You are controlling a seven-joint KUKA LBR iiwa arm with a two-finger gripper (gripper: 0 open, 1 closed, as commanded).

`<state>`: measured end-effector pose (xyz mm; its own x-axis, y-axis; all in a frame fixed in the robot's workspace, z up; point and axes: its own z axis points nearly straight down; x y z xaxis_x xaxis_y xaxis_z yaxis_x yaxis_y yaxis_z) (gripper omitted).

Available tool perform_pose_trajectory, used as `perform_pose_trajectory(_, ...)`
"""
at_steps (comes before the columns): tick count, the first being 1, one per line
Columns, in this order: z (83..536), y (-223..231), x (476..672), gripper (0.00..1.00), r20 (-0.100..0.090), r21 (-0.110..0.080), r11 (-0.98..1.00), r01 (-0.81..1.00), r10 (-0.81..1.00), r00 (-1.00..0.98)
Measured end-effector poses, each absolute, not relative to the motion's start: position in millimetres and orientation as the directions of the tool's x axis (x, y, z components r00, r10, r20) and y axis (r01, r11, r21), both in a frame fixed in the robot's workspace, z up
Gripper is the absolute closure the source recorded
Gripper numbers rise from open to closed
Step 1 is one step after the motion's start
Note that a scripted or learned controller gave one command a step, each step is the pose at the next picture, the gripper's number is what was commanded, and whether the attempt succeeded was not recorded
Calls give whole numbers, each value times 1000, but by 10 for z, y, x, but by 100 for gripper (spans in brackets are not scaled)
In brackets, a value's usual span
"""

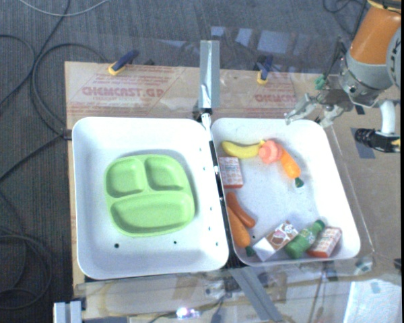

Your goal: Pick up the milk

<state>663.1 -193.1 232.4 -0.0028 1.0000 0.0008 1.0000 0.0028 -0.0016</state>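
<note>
The small brown-and-white milk carton (281,235) is lying at the near edge of the right white bin (337,180), wedged against the green bottle (303,239), so a descending grasp risks catching the bottle instead. The two-finger gripper (314,110) is hovering, fingers spread and empty, over the bin's far right corner, well apart from the carton.

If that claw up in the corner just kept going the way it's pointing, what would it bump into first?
The gripper hangs over the right bin's far rim, tips aimed down and leftward. Going straight on, it would probably meet the bin's bare floor near the peach and banana. The milk carton lies well off that line. Depth is hard to judge.
</note>
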Motion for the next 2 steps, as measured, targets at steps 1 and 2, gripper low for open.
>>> perform_pose_trajectory(1,1269,-1724,5987,0,-2,2,170,985,985,-170)
perform_pose_trajectory(2,889,-1744,6501,0,-3,3,-62,998,998,62)
